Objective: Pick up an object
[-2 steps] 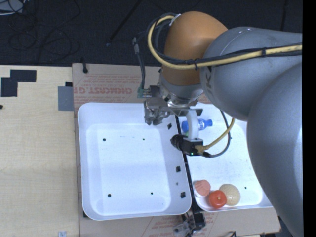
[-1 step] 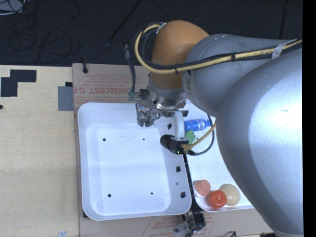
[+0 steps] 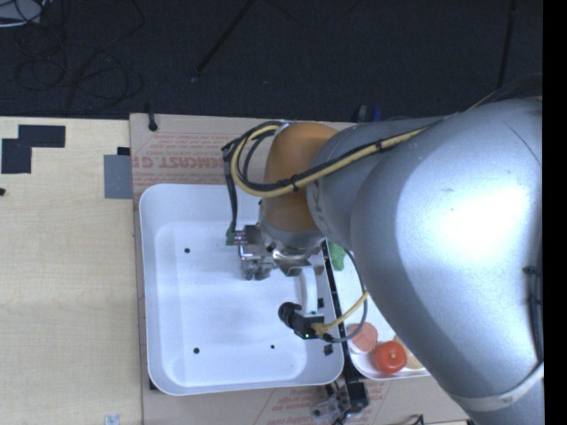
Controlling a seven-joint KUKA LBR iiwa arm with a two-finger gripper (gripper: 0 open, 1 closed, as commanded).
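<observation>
Now hovering low over the left bin (image 3: 177, 326), with the gripper (image 3: 255, 264) too hidden for telling if spread or pressed together. Sitting in the right bin (image 3: 372, 373), beside the arm (image 3: 443, 237): a small red toy (image 3: 390, 358), probably feeling light, smooth, roundish. Best pinching across its middle.

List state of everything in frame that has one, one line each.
gripper: low over the left bin, nothing seen between its fingers
left bin: flat on the bench
right bin: mostly hidden by the arm
orange object: lying in the right bin
green object: partly hidden behind the arm
</observation>
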